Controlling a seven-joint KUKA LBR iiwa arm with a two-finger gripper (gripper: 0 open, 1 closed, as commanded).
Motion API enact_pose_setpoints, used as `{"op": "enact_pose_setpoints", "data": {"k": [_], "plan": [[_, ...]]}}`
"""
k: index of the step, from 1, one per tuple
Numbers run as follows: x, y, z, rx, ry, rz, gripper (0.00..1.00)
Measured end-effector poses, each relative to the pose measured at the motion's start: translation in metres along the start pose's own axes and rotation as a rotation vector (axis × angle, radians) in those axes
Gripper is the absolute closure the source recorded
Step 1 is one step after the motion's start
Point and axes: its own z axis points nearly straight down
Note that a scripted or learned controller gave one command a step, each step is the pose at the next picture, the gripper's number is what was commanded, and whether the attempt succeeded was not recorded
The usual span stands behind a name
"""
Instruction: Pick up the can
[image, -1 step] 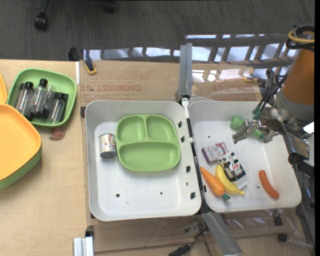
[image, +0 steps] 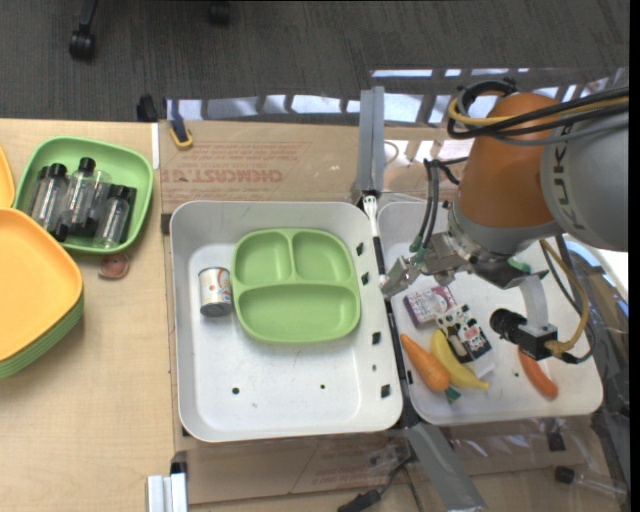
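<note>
Can (image: 214, 292) and tool (image: 402, 275) are well apart, with the whole green divided plate (image: 296, 285) between them. You find the can in the left bin (image: 290, 385), far off to the view's left of the tool and slightly nearer the camera than it. It sits just beside the plate's left rim; you cannot tell whether it touches that rim. It looks to be lying on its side, its long axis running roughly from the bin's far edge toward the near edge. The grey metal end points at the near edge, and the pale label with an orange mark faces up. That axis runs crosswise to the line from can to tool.

The tool hangs below the orange part of the arm (image: 505, 170), over the left side of the right bin (image: 505, 398), close to the wall where the two bins meet. You cannot tell whether it is wide or narrow; the parts there blur together. Just beside the tool, on its near side, lies a small pink and white packet (image: 430, 302). Nearer the camera still, a carrot (image: 425, 362) and a banana (image: 455, 358) lie side by side. A second carrot (image: 538, 375) lies farther to the view's right. Far beyond the can, on the worktop (image: 100, 400), stands a green tray (image: 138, 185) of small bottles.
</note>
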Motion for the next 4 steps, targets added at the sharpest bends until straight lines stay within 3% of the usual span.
{"op": "enact_pose_setpoints", "data": {"k": [1, 2, 3, 4], "plan": [[-0.003, 0.000, -0.008, 0.001, -0.001, 0.008, 1.00], [-0.010, 0.025, -0.109, -0.001, -0.002, 0.466, 1.00], [0.001, -0.013, -0.032, 0.001, -0.001, 0.494, 1.00], [-0.015, 0.003, -0.112, -0.001, -0.002, 0.456, 1.00]]}}
